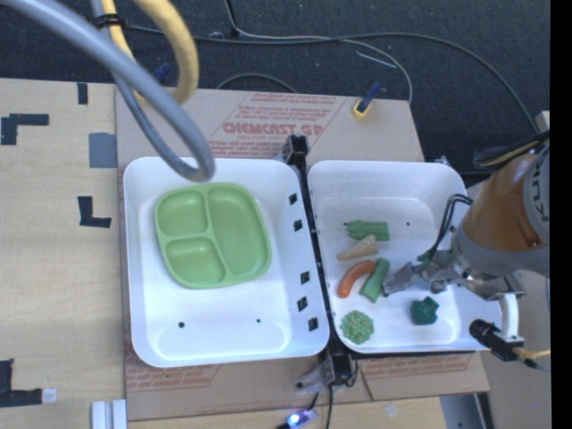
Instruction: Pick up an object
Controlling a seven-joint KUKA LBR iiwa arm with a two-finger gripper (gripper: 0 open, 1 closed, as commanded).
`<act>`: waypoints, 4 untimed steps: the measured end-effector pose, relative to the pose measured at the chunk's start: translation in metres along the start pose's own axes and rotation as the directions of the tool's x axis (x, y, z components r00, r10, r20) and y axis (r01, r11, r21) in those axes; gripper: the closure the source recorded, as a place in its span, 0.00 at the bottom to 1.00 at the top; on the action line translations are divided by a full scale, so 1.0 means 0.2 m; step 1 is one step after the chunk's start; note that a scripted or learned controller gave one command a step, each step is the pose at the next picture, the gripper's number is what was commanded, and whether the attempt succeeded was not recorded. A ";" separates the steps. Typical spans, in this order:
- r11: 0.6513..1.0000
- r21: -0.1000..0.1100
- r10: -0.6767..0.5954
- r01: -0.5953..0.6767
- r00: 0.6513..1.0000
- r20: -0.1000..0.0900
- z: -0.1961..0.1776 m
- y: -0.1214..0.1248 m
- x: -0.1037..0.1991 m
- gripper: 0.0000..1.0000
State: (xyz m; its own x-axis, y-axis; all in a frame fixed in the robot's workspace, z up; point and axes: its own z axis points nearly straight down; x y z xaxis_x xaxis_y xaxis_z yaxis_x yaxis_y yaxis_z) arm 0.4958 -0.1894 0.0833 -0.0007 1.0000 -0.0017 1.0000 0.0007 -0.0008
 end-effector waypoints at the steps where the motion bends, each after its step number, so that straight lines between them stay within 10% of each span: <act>1: 1.000 -0.003 0.000 0.000 1.000 0.002 -0.06 0.00 0.00 1.00; 4: 1.000 -0.005 0.000 0.000 1.000 0.000 -0.78 -0.04 0.01 1.00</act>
